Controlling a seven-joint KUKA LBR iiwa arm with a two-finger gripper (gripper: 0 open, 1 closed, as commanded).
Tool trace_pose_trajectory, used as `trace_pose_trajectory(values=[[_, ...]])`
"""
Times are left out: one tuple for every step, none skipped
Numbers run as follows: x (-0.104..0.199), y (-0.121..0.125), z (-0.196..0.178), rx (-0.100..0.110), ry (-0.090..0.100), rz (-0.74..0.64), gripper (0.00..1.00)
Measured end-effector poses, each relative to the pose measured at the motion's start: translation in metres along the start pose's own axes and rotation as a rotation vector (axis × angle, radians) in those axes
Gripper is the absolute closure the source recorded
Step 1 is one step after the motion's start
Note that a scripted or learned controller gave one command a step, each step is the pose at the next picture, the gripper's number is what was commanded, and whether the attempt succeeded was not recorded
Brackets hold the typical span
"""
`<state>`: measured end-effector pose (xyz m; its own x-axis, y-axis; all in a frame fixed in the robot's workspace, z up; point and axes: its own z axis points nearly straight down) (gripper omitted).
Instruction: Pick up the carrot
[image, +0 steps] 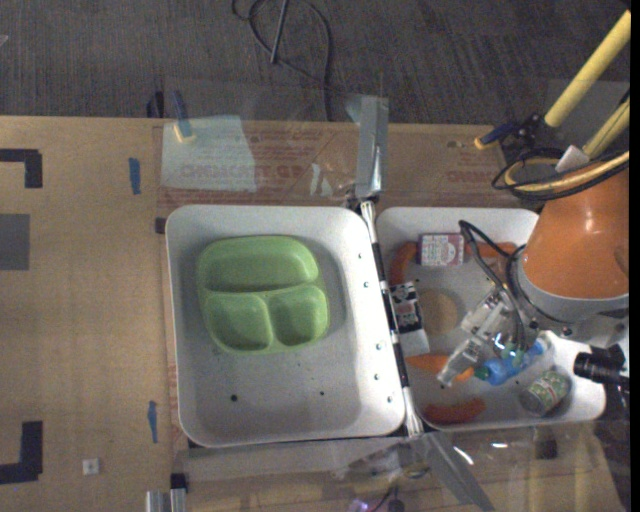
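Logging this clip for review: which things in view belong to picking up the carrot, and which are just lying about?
Job:
- carrot, right bin, left of the gripper
- gripper, low over that bin

Lying about:
- green divided plate, left bin
- small pink carton
- red sausage-like piece
- small can
- blue item

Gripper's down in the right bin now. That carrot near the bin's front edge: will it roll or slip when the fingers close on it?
The carrot looks like a smooth, tapered toy, so it may well roll or squirt sideways if pinched off-centre. It seems rigid and probably light, so it should lift easily. It lies near the right bin front wall, which might block the gripper.
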<state>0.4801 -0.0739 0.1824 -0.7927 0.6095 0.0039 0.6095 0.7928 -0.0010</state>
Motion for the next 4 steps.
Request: trace_pose_trajectory(values=[[-0.025,-0.032,0.091,-0.002,-0.003,-0.04,0.0],[-0.026,-0.032,0.083,-0.003,-0.003,-0.035,1.0],[-0.024,-0.028,0.063,0.0,-0.013,-0.311,1.0],[0.002,0.006,-0.005,0.007,-0.022,-0.324,1.0]])
